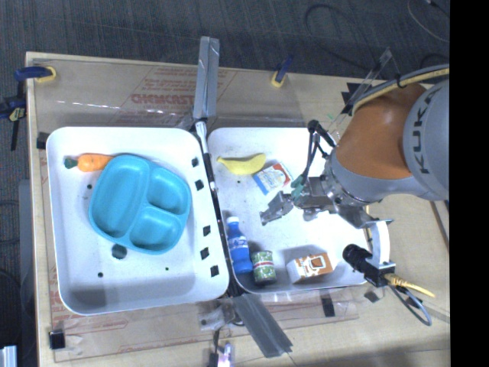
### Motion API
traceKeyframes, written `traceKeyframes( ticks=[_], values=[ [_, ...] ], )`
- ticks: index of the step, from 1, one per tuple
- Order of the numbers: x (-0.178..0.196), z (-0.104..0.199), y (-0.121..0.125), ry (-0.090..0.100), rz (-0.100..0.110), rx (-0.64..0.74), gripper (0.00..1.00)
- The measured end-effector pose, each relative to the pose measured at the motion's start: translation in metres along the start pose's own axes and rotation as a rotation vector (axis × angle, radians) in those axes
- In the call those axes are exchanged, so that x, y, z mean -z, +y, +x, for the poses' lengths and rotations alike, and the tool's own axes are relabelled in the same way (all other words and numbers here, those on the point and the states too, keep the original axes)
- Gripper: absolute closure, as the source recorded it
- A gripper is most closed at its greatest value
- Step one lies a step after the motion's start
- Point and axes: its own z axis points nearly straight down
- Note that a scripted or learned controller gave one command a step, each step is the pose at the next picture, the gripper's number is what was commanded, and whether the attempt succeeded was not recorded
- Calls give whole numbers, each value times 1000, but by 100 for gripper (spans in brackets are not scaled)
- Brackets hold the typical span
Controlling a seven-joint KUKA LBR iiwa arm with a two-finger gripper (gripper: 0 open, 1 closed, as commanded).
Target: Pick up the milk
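pincer [273, 211] hangs over right bin [252, 140], fingers spread, nothing between them. milk carton [272, 177] lies just above it, apart, no contact. banana [242, 164] up-left past the carton. orange-white box [309, 267], green can [263, 267], blue bottle [238, 245] sit below along the bin's near wall.
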Motion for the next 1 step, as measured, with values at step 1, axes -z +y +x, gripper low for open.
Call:
traceKeyframes(
  ticks=[1],
  values=[
    [-27,-51,87,0,0,3,0]
  ],
)
